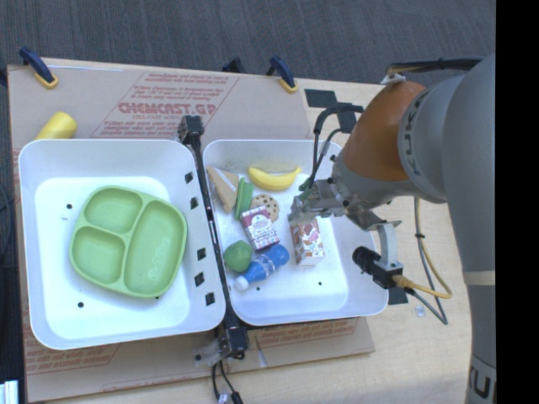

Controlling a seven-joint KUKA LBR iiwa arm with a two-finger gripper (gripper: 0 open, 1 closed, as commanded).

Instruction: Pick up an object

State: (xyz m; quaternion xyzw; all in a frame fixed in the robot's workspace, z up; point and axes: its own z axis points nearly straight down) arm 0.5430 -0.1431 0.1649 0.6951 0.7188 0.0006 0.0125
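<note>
the small carton (309,241) lies in the right bin (362,297) with its long side running up and down, top end right under the gripper (305,211), whose grip i cannot tell.

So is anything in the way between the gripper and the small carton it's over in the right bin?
Nothing visible. The gripper sits directly over the carton, at its top end. The nearest neighbours, a second carton and a blue bottle, lie off to the carton's left.
</note>
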